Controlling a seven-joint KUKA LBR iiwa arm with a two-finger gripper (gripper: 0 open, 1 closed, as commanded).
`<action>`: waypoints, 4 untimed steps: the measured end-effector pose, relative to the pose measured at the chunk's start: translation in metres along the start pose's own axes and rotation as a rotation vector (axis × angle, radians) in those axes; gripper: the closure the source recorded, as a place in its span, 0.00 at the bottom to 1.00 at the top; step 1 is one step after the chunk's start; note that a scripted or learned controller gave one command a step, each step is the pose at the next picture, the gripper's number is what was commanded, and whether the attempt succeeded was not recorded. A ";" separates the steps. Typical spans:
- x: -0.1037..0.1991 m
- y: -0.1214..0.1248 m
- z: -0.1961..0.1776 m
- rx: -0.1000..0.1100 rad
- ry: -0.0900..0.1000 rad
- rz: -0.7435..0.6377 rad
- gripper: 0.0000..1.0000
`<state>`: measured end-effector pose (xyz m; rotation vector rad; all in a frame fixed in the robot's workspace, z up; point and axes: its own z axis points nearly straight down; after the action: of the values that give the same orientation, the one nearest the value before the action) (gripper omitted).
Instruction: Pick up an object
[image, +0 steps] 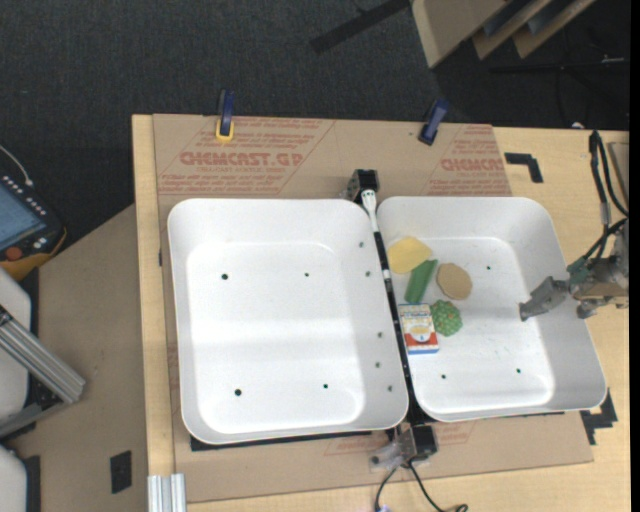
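Note:
The right bin (500, 385) holds a cluster of small objects along its left side. A yellow piece (408, 253) lies at the top of the cluster, with a green stick-shaped piece (420, 281) just below it. A tan round object (455, 281) sits to their right. Below are a bumpy green ball (446, 319) and a small printed carton (419, 329). My gripper (543, 299) hangs over the right side of this bin, well to the right of the cluster and apart from every object. Nothing is seen held in it.
The left bin (280, 310) lies beside the right one, a black divider rail (388, 290) between them. Both rest on a cardboard sheet (300, 150) clamped at the back. Cables (605, 200) hang at the right edge near the arm.

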<state>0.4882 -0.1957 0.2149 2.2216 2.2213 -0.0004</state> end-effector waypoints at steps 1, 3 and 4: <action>0.000 0.001 -0.011 -0.003 -0.002 -0.001 1.00; 0.173 -0.009 -0.051 0.008 0.005 -0.010 1.00; 0.182 -0.007 -0.168 -0.015 0.001 -0.004 1.00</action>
<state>0.4809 -0.0142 0.3830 2.2101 2.2180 0.0173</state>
